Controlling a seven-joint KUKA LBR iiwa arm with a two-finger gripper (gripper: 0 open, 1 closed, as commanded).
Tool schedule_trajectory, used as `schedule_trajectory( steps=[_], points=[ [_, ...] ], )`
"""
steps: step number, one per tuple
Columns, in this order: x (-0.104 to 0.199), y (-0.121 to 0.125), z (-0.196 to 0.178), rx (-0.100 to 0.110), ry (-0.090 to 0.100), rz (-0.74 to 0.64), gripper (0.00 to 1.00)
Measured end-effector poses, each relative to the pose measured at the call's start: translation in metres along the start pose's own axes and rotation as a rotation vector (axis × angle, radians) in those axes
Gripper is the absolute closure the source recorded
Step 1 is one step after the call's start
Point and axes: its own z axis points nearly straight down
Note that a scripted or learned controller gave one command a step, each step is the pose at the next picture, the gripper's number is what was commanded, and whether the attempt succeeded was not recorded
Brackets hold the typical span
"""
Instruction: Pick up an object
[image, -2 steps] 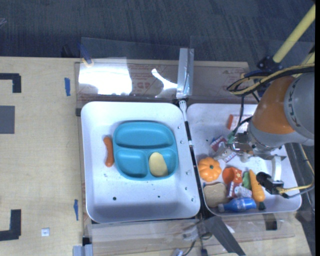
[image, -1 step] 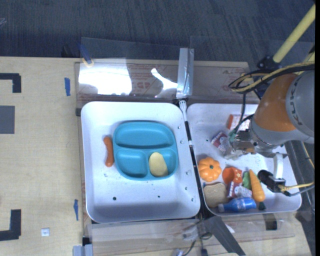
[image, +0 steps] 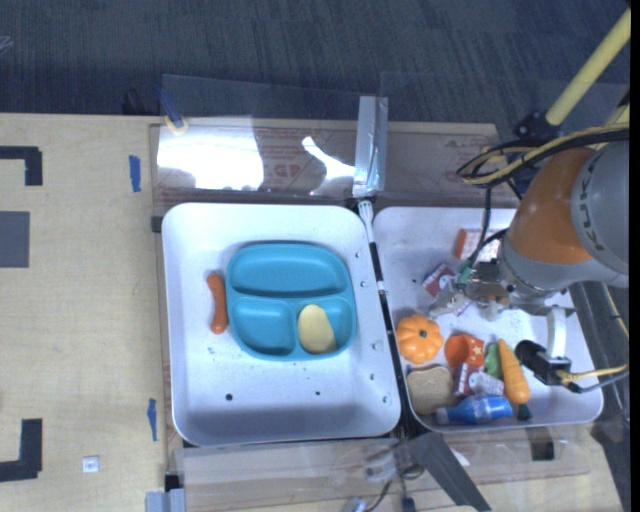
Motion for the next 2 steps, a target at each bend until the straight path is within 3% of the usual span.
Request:
schedule_trajectory(
  steps=[1, 2],
  points=[
    [0.0063, 0.0586, 0.0096, 0.001, 0.0, -0.068, 0.0],
    [0.0062, 0.0597, 0.0004, -0.001, -0.001, -0.069, 1.0]
  ],
)
